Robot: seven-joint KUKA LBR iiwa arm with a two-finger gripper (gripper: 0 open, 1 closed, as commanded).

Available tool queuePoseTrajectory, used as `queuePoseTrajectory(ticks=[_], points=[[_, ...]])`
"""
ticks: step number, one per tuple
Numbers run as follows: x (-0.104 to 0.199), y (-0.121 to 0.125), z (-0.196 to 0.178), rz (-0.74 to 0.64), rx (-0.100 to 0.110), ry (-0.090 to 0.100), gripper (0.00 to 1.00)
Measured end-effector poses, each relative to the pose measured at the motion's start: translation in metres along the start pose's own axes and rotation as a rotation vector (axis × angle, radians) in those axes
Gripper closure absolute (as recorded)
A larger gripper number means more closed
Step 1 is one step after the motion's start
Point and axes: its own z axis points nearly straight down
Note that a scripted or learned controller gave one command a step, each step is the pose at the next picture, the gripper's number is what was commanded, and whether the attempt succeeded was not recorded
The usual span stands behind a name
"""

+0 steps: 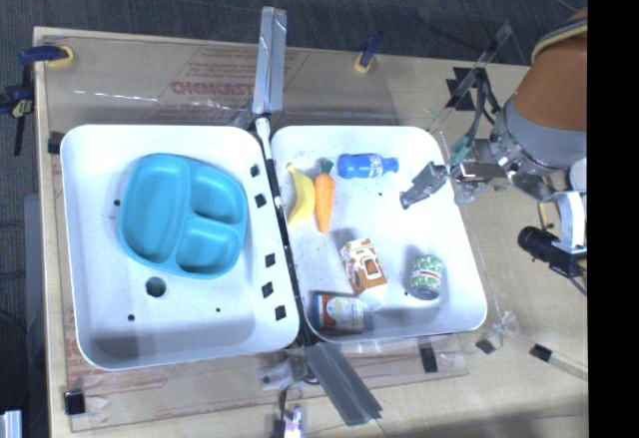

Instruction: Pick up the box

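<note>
Orange-and-white box (pixel 363 264): lies flat in the right bin (pixel 469 271), below and left of the gripper (pixel 423 185), well apart, ungrasped. Fingers: whether spread or closed, cannot tell; nothing between them. Can (pixel 426 276) just right of box, jar (pixel 342 312) just below; carrot (pixel 324 202), banana (pixel 300 195), bottle (pixel 365 167) left of fingers. Crowding likely narrows the approach.

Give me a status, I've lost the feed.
Gripper over right bin, upper right, holding nothing. Box lies untouched, lower centre. Can and bottle close beside it.
</note>
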Motion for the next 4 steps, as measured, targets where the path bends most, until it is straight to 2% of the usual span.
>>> queuePoseTrajectory(ticks=[1, 2, 3, 4], points=[[0.058, -0.023, 0.120, 0.086, 0.002, 0.000, 0.00], [0.052, -0.044, 0.068, 0.296, -0.003, -0.001, 0.00], [0.074, -0.044, 0.098, 0.685, 0.002, 0.002, 0.00], [0.114, -0.028, 0.187, 0.814, 0.000, 0.002, 0.00]])
